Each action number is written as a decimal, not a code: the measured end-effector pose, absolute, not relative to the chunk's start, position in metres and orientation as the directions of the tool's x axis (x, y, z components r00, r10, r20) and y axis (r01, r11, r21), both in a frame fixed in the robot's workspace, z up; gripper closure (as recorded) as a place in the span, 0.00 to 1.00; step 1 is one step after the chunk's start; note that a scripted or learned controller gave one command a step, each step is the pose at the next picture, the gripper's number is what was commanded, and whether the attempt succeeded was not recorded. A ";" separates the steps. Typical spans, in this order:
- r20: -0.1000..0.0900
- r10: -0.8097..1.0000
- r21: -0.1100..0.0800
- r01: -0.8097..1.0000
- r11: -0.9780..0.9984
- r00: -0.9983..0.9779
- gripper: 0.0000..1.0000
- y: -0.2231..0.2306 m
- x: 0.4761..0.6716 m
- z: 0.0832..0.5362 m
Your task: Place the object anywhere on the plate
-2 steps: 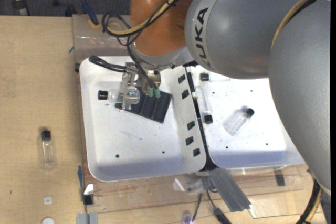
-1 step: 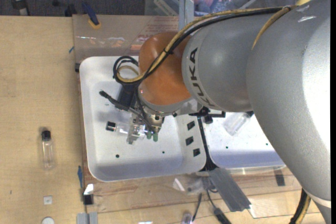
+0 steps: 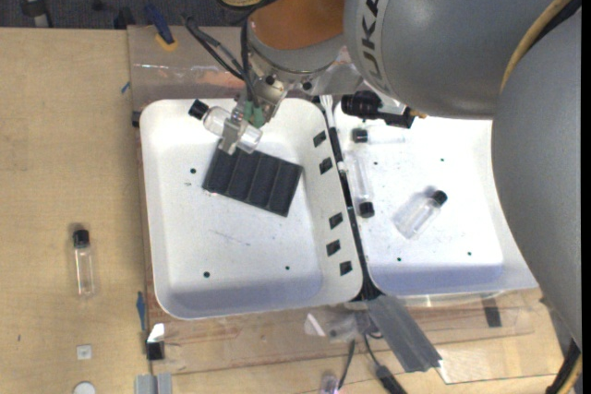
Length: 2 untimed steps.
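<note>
A black ribbed plate (image 3: 254, 181) lies flat in the left bin (image 3: 175, 235), towards its back. A clear vial with a black cap (image 3: 213, 119) sits at the plate's back left corner, its cap pointing away to the left. My gripper (image 3: 242, 128) comes down from the orange-banded wrist and is shut on the vial's right end, right over the plate's back edge. The arm hides the bin's back right corner.
In the right bin (image 3: 462, 244) lies a second clear vial (image 3: 420, 209), and a third (image 3: 359, 189) rests along the divider. Another vial (image 3: 83, 260) lies on the wooden bench at the far left. Black clips (image 3: 332, 219) line the divider.
</note>
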<state>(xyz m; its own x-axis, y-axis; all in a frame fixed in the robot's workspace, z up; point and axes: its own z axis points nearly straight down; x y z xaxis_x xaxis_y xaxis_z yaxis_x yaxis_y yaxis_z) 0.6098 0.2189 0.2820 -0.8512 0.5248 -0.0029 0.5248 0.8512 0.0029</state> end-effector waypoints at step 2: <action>-0.004 0.637 0.006 0.637 0.771 -0.771 1.00 0.178 0.649 0.098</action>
<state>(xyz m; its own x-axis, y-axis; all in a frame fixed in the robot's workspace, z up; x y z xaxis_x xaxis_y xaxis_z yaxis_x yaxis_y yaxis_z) 0.6490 0.1778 0.0977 -0.7710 0.6369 -0.0036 0.6369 0.7710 0.0060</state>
